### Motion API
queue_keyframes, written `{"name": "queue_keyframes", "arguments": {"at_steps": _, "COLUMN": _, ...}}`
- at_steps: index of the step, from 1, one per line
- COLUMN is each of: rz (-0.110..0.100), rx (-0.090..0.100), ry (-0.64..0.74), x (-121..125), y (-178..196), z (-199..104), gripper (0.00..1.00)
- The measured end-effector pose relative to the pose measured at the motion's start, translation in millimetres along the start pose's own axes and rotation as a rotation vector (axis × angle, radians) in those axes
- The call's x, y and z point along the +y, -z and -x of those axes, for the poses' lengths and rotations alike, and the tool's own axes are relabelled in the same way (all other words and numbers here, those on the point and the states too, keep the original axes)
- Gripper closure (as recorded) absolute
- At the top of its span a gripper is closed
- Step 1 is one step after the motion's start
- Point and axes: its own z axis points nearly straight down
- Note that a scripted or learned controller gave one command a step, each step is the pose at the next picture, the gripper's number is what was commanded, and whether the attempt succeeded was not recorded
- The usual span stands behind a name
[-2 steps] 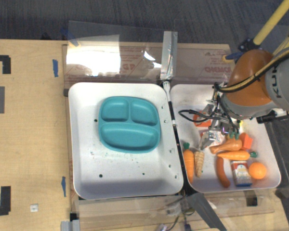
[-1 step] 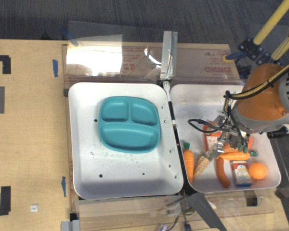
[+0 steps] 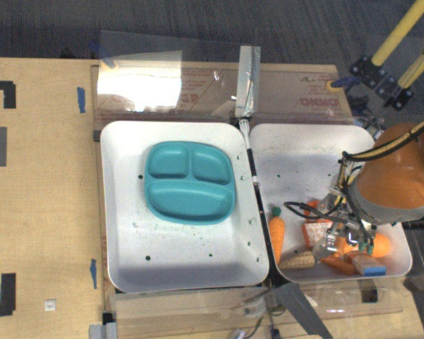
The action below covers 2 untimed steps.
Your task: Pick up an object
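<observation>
**A:** Orange plastic, mostly. The right bin (image 3: 297, 143) has its toys heaped at the near edge: a carrot (image 3: 276, 236) lying beside the wall shared with the left bin (image 3: 120, 189), a tan biscuit-like piece (image 3: 297, 260) just below its tip, and a jumble of orange and red bits toward the near right corner, one with a blue block (image 3: 368, 267) against it.

**B:** And the gripper (image 3: 337, 240)?

**A:** Down in that jumble, under the orange wrist band. Cables and metal parts cross in front of it, so I cannot tell how wide it stands or whether anything is in it.

**B:** Which piece would you go for?

**A:** The carrot, I'd judge. It lies apart from the heap, long axis running toward the near edge, so closing across its thick middle looks clean. It seems a light, stiff, hollow toy, smooth enough to squirt out if pinched near the tapered tip.

**B:** The risk?

**A:** It sits close to the bin wall, so one side of the grasp has little room. The heaped pieces touch one another and would likely shift or come up in pairs.

**B:** The left bin?

**A:** A teal divided plate (image 3: 191, 182) near its middle, wide and shallow, a poor fit for a pinch grasp.
</observation>
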Motion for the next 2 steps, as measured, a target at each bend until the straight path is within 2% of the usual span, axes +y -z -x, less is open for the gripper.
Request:
{"name": "queue_keyframes", "arguments": {"at_steps": 1, "rz": 0.0, "rx": -0.002, "ry": -0.113, "x": 26.0, "y": 0.4, "z": -9.8, "gripper": 0.0}}
{"name": "queue_keyframes", "arguments": {"at_steps": 2, "rz": 0.004, "rx": -0.001, "ry": -0.217, "x": 25.3, "y": 0.1, "z": -9.6, "gripper": 0.0}}
